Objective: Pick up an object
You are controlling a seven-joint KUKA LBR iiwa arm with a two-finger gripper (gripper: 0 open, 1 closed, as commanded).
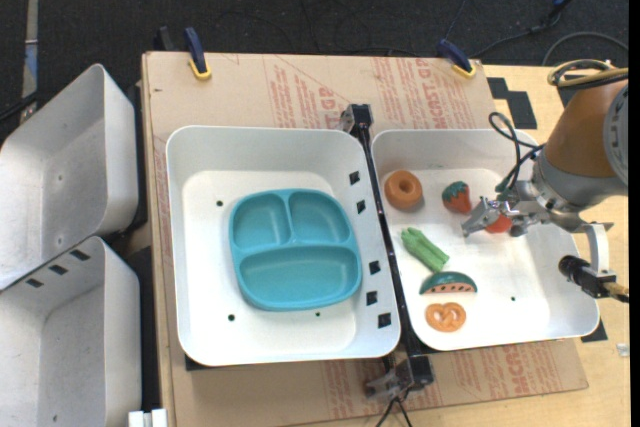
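The right bin (520, 315) holds a brown doughnut (404, 189), a red strawberry with a green top (457, 196), a green pod-shaped toy (425, 248), a watermelon slice (447, 284) and an orange pretzel (445, 316). My gripper (496, 217) hangs low over the bin's right half, just right of the strawberry. A small red-orange object (498, 225) shows partly beneath the gripper, and whether it is gripped cannot be told. The grey arm with its orange band (585, 140) comes in from the right.
The left bin (200, 165) holds a teal divided plate (295, 248). A black divider with clips (375, 215) runs between the bins. Two more white bins (60, 215) stand off the bench to the left. Cables (590, 270) trail near the right bin's right wall.
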